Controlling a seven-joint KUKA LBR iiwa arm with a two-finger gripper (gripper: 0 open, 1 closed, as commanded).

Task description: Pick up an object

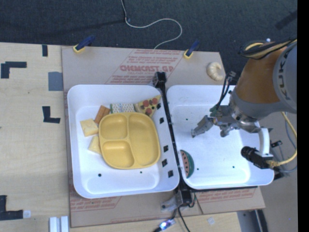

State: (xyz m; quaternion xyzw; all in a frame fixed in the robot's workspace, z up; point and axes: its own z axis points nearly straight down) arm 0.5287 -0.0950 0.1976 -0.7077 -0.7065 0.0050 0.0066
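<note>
My gripper (212, 129) hangs over the middle of the right bin (212, 175), fingers spread open with nothing between them. A watermelon slice toy (187, 163) lies against the right bin's left wall, below and left of the gripper. In the left bin (84, 178) a yellow divided plate (129, 139) lies on top of several flat food toys: a pizza slice (148, 105), a brown cracker (101, 113), and pale yellow pieces (89, 127).
A beige round object (216, 71) rests on the cardboard behind the right bin. Blue and yellow clamps (191, 48) hold the cardboard's far edge. A black divider (166, 124) runs between the bins. A black fitting (254, 157) sticks out over the right bin's right side.
</note>
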